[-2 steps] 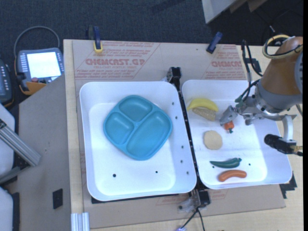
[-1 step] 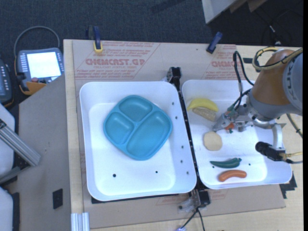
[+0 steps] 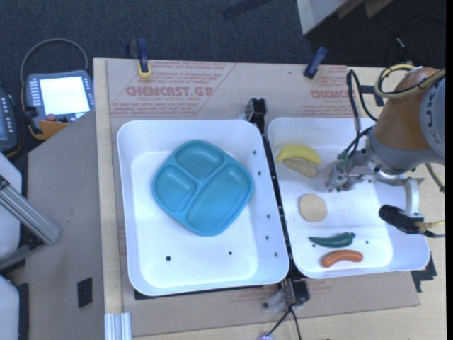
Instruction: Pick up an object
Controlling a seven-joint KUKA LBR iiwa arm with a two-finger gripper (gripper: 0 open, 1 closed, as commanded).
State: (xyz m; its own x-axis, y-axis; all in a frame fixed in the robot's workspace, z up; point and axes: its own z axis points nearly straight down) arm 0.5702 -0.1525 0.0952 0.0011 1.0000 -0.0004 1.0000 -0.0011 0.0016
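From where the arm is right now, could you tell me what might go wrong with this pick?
The gripper hovers between the banana and the beige round piece, over neither; a straight descent would likely close on bare bin floor.
The banana lies near the right bin's wall, so a finger might catch the rim.
The green pepper and orange pepper lie close together; a grasp there might nudge both.

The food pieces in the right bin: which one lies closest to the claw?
The yellow banana, at the bin's far left, lies closest to the claw. The round cookie sits slightly farther, and the two peppers farther still.
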